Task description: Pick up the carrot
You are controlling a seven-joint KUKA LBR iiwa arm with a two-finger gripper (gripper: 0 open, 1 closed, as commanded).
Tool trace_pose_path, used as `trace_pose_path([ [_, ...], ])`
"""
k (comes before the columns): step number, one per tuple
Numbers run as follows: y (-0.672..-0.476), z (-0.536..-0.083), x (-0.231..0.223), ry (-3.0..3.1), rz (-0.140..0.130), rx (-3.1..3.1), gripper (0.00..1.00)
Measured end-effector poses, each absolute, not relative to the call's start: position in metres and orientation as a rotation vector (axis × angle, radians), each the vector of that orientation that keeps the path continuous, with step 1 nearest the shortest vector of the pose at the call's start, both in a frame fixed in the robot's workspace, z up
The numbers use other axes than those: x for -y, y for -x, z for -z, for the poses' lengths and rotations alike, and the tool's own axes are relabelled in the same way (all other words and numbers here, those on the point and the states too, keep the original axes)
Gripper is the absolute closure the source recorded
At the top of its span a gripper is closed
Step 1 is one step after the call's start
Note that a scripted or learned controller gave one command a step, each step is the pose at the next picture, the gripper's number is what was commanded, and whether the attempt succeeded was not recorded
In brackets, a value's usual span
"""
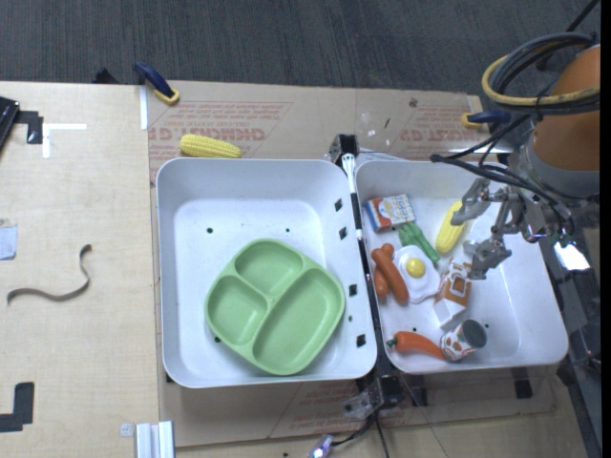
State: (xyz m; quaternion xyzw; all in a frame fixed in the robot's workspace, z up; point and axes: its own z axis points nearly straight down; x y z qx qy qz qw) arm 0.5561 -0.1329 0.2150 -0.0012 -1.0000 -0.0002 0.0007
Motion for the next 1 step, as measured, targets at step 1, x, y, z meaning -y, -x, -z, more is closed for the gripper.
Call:
trace_pose_path([
  [1, -0.5840, -0.1498, 0.1522, 0.357, -0.001, 3.124, 0.00],
])
